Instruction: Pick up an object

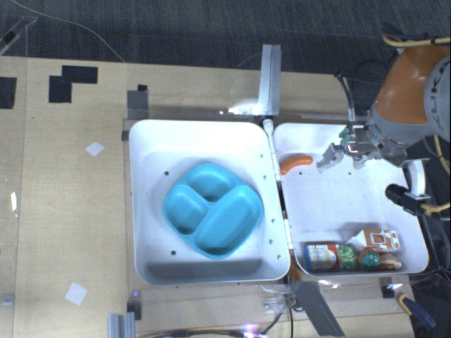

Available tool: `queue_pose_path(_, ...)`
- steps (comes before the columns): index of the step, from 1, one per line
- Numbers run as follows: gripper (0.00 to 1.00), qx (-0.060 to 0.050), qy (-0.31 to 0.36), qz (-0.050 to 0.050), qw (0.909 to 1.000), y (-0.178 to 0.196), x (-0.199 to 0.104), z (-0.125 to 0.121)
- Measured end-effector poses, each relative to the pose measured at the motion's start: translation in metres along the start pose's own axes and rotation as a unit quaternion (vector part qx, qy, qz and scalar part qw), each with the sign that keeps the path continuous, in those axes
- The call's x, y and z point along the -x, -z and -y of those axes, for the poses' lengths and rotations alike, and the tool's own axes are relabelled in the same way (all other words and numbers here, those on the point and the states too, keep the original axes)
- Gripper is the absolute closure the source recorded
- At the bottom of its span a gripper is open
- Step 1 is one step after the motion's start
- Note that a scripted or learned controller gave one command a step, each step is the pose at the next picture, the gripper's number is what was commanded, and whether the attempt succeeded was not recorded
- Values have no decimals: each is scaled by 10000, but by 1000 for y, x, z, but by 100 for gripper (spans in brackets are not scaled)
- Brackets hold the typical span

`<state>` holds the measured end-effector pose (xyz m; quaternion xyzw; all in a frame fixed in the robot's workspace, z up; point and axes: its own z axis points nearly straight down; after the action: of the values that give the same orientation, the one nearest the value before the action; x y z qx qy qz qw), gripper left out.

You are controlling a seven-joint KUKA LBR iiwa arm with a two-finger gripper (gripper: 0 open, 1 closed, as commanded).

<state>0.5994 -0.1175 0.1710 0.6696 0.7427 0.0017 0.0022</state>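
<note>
My gripper (344, 160) hangs over the upper part of the right bin (352, 203), open, with only white bin floor showing between its fingers. A small orange sausage-shaped object (296, 163) lies just left of the gripper's left fingertip (325, 163), close to it but apart. Along the right bin's front wall sit a jar with an orange label (321, 256), two green round items (347, 257), and a white and orange carton (381, 239).
The left bin (151, 189) holds a blue divided plate (213, 208). A metal post (270, 79) stands behind the wall between the bins. The arm's orange band (405, 83) and black cabling (409, 197) lie over the right bin's right edge.
</note>
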Motion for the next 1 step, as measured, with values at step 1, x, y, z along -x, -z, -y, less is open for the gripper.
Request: queue_pose_path(1, 0, 148, 177, 22, 9997, -71, -26, -64)
